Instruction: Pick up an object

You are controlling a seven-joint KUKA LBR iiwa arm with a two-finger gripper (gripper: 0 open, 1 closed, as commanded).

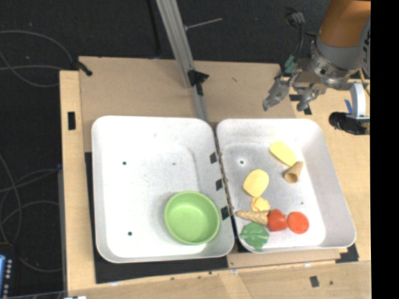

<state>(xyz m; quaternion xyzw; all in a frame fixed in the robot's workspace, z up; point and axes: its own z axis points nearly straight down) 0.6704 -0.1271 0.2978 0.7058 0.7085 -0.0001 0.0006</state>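
Objects available: small food-shaped items lie in the right bin (330,185); a green bowl (192,217) sits in the left bin (137,161).
Right bin contents: yellow wedge (282,152) touching a tan cone (293,171) toward the far side; yellow oval piece (255,182) near the middle; two red round pieces (288,221) side by side near the front; green piece (254,235) in the front left corner.
Clustering: a second, slender cone (252,215) and a small yellow piece (260,204) crowd against the red and green items, so I judge those harder to isolate.
End effector position: my end effector (288,95) hangs above the worktop (137,86), just beyond the far rim of the right bin, well apart from every item.
End effector state: fingers (274,97) appear spread, with nothing between them.
Reason for position: I judge this a raised stance, clear of the bin walls before any descent.
Task status: no item is lifted yet.
Candidate target: the yellow oval piece, since it has bare floor on its far and right sides.
Risk: the cone touching the wedge may shift if I close on either.
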